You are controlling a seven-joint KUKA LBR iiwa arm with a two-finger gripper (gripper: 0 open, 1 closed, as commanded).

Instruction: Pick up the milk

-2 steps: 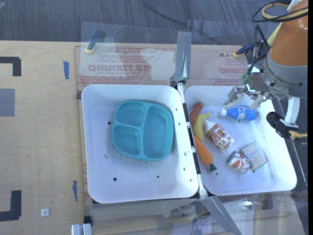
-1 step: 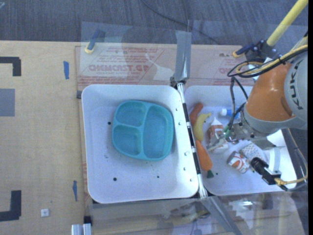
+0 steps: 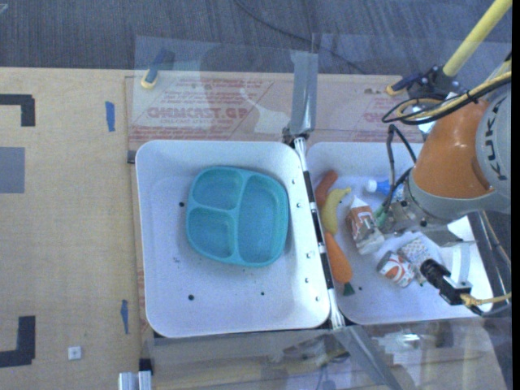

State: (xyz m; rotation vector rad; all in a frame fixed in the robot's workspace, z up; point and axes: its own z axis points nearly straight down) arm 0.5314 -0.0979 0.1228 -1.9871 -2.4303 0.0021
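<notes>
The small brown-and-white milk carton (image 3: 363,225) is probably light and crushable, so grip its flat sides; jaws (image 3: 393,215) state cannot be determined.

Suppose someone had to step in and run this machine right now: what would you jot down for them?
Gripper: low in the right bin, beside the milk carton; whether its fingers are open or shut cannot be seen.
Milk carton: in the right bin, just right of the banana and carrot. A small can lies nearer the front.
Left bin: holds a teal divided plate.
Done: arm is at the milk.
Left: grip it and lift it out; no lift seen yet.
</notes>
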